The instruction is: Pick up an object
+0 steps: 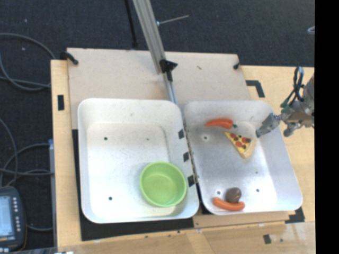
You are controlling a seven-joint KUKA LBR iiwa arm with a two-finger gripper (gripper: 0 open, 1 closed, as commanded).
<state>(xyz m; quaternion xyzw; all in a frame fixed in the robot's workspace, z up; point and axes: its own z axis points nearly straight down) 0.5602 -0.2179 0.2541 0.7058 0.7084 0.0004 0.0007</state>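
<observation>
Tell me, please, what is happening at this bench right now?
A robot arm is reaching in from the right, with its gripper over the far right edge of the right bin. It holds nothing yet. The nearest item is a toy pizza slice, with a red-orange sausage beside it. A second sausage and a small brown object lie at the near edge. The left bin holds a green bowl.

The gripper (275, 125) hangs at the view's right edge, one grey finger (267, 125) angled down and leftward.
</observation>
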